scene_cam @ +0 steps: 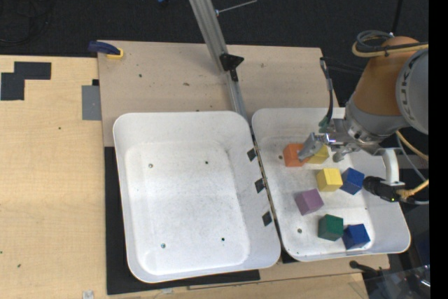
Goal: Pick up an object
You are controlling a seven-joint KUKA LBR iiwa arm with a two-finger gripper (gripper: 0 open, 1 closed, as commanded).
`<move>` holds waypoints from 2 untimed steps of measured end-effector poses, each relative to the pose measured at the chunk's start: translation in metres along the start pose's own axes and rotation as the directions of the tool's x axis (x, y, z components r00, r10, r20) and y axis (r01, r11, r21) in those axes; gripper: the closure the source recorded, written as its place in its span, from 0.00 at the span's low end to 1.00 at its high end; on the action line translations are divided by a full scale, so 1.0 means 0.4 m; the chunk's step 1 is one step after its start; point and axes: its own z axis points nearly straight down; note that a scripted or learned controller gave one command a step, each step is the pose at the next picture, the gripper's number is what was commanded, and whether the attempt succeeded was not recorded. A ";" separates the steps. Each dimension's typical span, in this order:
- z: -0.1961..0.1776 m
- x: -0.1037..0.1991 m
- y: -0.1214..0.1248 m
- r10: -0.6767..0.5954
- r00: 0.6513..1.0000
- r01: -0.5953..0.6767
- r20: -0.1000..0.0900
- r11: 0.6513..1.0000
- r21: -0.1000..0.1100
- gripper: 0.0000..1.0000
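My arm (392, 91) enters from the right and reaches over the right bin (280, 220). The left bin (140, 143) lies beside it, their rims touching.

The right bin carries seven blocks. The purple block (308, 201) lies near the bin centre. The green block (331, 227) and a blue block (356, 235) sit near the front rim, just beside each other. A yellow block (328, 179) and a second blue block (353, 181) lie touching, between the purple block and my wrist.

My gripper (313, 148) is low over the inner part of the right bin. The orange block (292, 155) lies at the finger ends, on their left side. A pale yellow block (318, 155) lies just beneath the fingers.

Jaw state: I cannot tell. The fingers read as one grey shape, and no block shows clearly between them.

Task progress, as judged: approach to a target is done. A secured grasp is not confirmed, and no block appears lifted off the bin floor. Closing on a block and raising it remain.

Target orientation: the orange block is the likeliest target. It appears roughly cubic, so no long axis is evident. Its faces appear turned slightly off the bin rims.
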 end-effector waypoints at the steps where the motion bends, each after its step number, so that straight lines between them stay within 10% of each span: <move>1: 0.036 -0.005 0.017 -0.001 1.000 0.001 0.007 1.000 -0.029 0.00; 2: 0.017 -0.006 0.015 0.005 1.000 -0.005 0.003 1.000 -0.026 1.00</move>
